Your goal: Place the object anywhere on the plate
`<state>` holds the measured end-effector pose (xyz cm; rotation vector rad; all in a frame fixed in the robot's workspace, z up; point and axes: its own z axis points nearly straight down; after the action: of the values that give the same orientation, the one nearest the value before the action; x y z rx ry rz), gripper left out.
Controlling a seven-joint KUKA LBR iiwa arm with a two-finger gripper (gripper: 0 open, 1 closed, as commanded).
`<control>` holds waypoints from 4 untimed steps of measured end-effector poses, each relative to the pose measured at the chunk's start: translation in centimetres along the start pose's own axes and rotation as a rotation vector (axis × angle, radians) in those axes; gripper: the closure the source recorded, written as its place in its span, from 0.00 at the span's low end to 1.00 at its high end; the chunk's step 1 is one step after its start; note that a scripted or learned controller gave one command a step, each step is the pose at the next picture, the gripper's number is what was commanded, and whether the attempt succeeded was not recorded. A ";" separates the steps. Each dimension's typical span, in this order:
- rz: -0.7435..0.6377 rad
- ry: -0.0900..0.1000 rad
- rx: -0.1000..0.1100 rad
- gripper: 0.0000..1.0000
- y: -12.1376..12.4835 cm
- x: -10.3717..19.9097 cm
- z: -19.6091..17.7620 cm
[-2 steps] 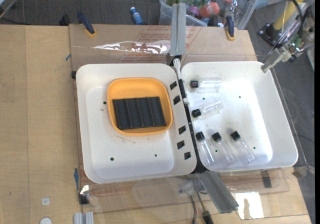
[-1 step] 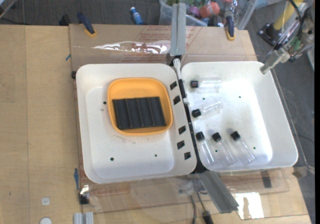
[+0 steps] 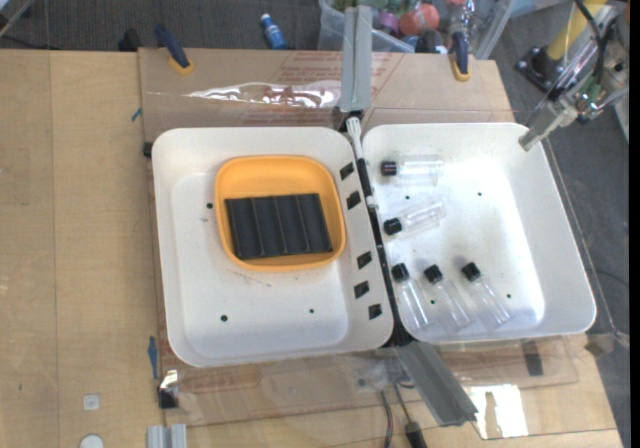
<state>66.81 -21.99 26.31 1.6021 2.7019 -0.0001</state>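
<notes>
Gripper is being held over the far right rim of the right bin, with nothing seen in its grasp. Whether it is spread or closed cannot be told. Five clear vials with black caps are being observed lying on that bin's floor: one near the far edge, one below it, and three side by side toward the near edge. The orange plate is being seen in the left bin, carrying a black ridged block.
</notes>
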 end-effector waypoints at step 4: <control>-0.281 -0.006 -0.005 1.00 -0.1 -0.1 -13.6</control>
<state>66.81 -22.15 39.94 1.2044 2.8926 0.0019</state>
